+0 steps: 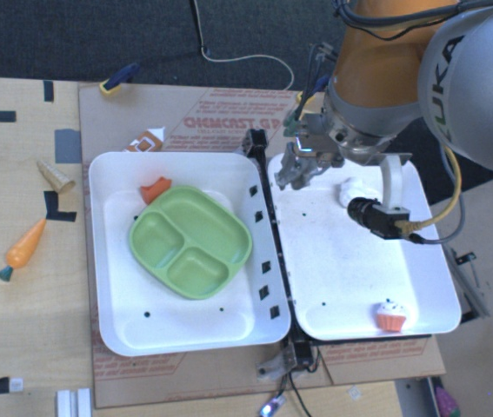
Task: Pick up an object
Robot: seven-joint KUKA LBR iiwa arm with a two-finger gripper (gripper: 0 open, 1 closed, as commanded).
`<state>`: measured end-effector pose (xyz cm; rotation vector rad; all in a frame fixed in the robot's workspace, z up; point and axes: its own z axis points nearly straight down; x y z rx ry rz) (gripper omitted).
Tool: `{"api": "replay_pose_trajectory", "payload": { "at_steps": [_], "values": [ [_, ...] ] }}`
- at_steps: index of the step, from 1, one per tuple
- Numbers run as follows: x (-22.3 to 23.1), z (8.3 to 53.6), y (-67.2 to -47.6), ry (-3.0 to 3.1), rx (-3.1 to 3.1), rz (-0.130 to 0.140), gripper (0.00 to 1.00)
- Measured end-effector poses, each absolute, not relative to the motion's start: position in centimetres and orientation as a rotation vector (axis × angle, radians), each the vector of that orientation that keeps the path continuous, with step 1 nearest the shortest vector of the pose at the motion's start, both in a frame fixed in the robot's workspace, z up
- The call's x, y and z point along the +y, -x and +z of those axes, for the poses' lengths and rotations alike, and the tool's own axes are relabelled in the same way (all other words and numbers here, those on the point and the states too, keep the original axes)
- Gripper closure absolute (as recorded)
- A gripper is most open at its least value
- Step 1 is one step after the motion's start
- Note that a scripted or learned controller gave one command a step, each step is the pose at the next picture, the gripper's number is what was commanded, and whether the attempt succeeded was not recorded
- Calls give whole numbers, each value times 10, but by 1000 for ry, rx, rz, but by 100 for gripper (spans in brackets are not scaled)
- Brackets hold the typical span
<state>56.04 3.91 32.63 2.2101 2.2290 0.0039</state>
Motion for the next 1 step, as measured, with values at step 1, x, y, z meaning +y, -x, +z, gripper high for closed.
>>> {"api": "replay_pose_trajectory", "payload": {
  "at_steps": [1],
  "values": [
    [53,348,-544,-2218,2226,0,100]
  ]
}}
